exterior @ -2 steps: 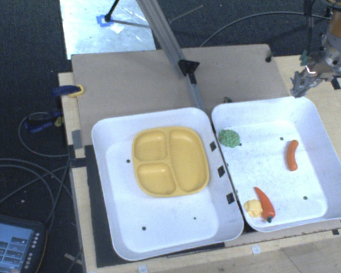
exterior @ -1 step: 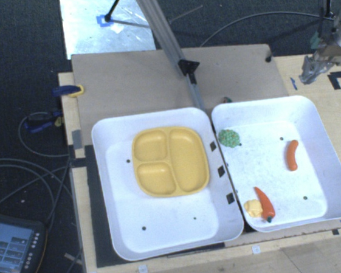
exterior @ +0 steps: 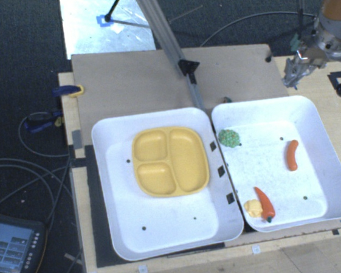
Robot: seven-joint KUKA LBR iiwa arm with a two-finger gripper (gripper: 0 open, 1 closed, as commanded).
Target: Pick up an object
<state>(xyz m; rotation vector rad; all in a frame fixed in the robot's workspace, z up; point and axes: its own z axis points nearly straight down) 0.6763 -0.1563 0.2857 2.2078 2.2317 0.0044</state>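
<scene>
1. You see the pincer (exterior: 292, 76) at the upper right, above the table (exterior: 230, 71) and just beyond the far rim of the right bin (exterior: 335, 163); nothing sits between its fingers, and you cannot tell whether they are spread or pressed together
2. The arm (exterior: 333, 4), with its orange band, comes in from the top right corner
3. In the right bin you have four small things: a green ball (exterior: 229, 137) near the far left corner, an orange sausage (exterior: 292, 155) toward the right side, a red carrot (exterior: 265, 204) near the front, and a yellow lump (exterior: 252, 208) touching the carrot's left side
4. All four lie flat on the bin floor, well apart from the pincer
5. The left bin (exterior: 126, 229) holds a yellow tray (exterior: 168, 161) with three compartments, lying toward the far half of the bin
6. The two bins sit side by side, their inner rims touching
7. A grey pole (exterior: 165, 32) slants across the table behind the bins
</scene>
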